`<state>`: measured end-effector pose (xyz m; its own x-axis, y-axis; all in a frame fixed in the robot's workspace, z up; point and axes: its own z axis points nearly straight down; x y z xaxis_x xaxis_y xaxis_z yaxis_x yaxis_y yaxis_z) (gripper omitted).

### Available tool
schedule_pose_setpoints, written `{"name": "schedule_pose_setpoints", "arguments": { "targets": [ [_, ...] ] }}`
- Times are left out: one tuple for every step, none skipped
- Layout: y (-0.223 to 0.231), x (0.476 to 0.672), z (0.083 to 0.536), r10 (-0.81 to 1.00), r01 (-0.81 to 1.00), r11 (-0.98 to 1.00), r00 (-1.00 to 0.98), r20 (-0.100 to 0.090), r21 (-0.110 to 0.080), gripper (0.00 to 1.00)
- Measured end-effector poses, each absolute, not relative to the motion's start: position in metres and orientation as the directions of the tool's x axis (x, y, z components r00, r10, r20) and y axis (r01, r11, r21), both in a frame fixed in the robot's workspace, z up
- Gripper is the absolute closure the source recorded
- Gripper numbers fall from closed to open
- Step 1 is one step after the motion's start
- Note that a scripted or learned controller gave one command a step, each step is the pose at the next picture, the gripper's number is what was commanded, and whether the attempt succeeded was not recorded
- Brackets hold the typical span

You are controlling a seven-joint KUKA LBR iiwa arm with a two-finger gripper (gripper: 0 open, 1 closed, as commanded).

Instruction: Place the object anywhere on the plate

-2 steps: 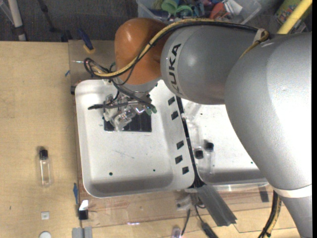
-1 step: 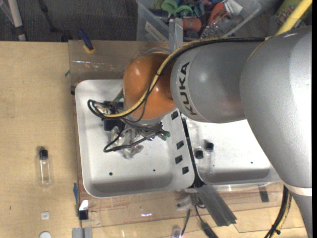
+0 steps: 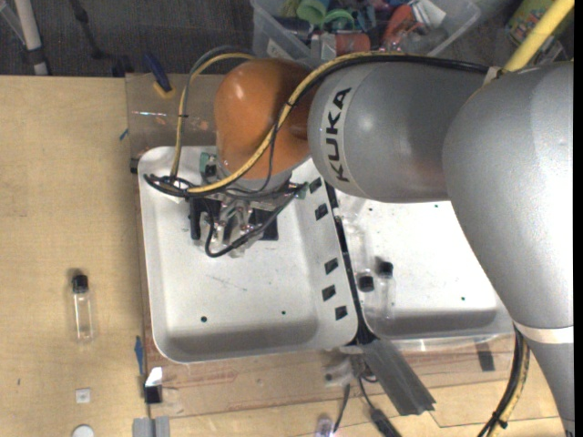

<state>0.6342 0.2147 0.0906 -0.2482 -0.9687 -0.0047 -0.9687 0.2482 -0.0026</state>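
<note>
Reaching in from the right, the grey arm (image 3: 428, 126) crosses above the right bin (image 3: 455, 308) and ends over the left bin (image 3: 228, 326). Its orange band (image 3: 255, 116) sits over the back part of the left bin, with yellow and black cables (image 3: 205, 176) looped around it.

Gripper (image 3: 228, 226) hangs below the orange band, low over the upper middle of the left bin's floor. Dark finger parts and wires crowd together there; whether the fingers are apart or closed cannot be told, and no item is seen between them.

Task object: cannot be picked out with any certainty. Plate: likewise cannot be made out; the wrist hides much of the back of the left bin.

Left bin floor shows a few small dark specks toward the front. Black rectangular marks (image 3: 330, 267) run in a row down the divider between the two bins.

Right bin: a small dark item (image 3: 383, 269) lies near its left wall, another dark spot (image 3: 364, 282) just beside it at the divider.

Wooden bench (image 3: 64, 171), left of the bins: a small clear vial with a dark cap (image 3: 82, 304) lies well apart from the left bin.

Behind the bench, at top: a clear tub of coloured items (image 3: 364, 7), mixed, too jumbled to name singly.
</note>
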Motion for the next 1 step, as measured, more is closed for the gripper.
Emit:
{"name": "schedule_pose_setpoints", "arguments": {
  "targets": [
    [0.2112, 0.6673, 0.1157, -0.997, -0.997, -0.071, 0.071, -0.007, -0.006, 1.00]
  ]
}}
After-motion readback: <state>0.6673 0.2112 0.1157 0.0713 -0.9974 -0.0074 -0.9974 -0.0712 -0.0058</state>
